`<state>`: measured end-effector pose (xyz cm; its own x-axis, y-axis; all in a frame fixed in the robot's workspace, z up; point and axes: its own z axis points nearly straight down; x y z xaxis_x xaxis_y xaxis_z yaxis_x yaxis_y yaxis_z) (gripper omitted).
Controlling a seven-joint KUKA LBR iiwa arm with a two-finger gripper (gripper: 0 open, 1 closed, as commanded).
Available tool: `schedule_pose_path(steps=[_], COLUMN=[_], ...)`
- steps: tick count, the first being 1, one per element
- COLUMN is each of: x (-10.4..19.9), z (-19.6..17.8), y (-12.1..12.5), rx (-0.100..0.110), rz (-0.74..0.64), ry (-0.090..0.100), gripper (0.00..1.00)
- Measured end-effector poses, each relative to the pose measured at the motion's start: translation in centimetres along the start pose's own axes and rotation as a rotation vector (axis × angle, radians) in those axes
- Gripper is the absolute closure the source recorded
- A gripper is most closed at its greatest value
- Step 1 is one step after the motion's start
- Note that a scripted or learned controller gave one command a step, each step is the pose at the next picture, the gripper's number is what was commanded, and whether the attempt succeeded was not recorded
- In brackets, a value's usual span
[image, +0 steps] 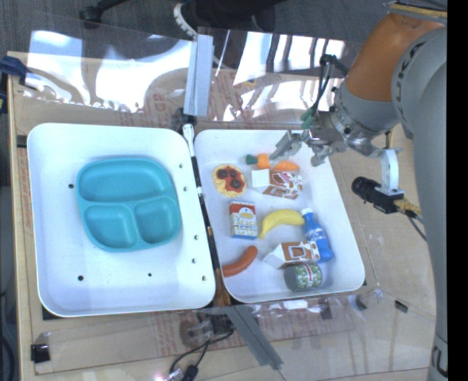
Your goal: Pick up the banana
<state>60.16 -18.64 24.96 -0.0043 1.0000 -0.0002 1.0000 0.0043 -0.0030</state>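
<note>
Camera view showed the left bin (43, 213) holding a blue divided tray (128, 203). In the right bin (341, 213), the banana (280, 220) lay mid-bin among cartons, a bottle (315, 236) and a sausage (240, 261). The hand (301, 144) hovered over the far edge, fingers apart, holding nothing.

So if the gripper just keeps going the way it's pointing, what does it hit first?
Probably the orange toy and the small carton under the gripper, at the right bin's far end. The banana lies nearer the camera. Depth is hard to judge.
</note>
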Motion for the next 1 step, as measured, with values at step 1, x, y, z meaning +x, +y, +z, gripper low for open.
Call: schedule_pose_path(steps=[1], x=[-1.02], z=[13.70], y=[-5.47], rx=[-0.013], rz=[0.003], ry=[-0.002], gripper=[0.00])
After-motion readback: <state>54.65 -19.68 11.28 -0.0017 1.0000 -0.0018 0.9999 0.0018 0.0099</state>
